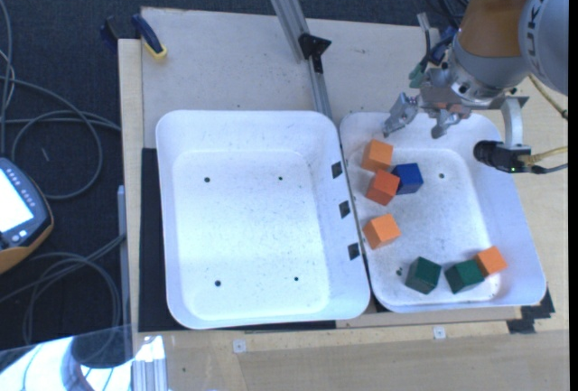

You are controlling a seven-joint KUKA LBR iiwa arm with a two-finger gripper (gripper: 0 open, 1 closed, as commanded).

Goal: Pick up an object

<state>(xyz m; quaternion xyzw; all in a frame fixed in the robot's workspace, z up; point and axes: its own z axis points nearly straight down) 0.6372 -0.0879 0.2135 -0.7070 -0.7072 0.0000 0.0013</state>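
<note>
Camera view: gripper (420, 119) with jaws open, holding nothing, above right bin (517, 227). Best to descend straight over blue cube (408, 177), avoiding orange cubes beside.

No legible text, labels, brands or numbers anywhere. Lit screen of the device (16, 207), well left of the left bin (253, 218), shows marks too small to read.
</note>
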